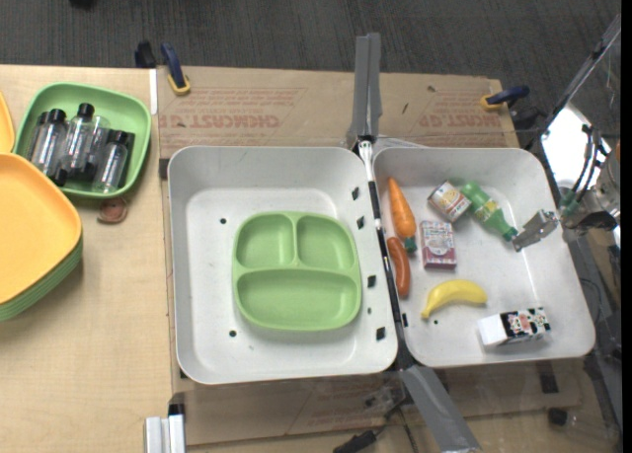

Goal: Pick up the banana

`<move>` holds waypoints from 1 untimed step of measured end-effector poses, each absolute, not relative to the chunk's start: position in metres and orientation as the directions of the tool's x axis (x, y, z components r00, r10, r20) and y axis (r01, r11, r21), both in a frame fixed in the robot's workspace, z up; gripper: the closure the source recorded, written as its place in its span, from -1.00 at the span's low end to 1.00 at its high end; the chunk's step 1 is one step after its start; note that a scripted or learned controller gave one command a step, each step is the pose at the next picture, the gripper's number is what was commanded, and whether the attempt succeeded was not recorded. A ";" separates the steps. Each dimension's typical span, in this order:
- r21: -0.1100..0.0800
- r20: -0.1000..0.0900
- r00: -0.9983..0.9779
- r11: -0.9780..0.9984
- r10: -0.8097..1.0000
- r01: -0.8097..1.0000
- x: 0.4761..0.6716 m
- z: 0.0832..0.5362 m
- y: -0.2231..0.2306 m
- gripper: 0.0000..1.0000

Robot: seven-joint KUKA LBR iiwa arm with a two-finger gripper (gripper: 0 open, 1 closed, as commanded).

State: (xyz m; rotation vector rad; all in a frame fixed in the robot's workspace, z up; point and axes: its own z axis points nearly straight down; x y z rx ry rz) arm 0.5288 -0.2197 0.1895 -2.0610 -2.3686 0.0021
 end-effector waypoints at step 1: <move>0.001 0.007 -0.247 0.247 0.969 0.969 0.544 0.091 -0.216 -1.00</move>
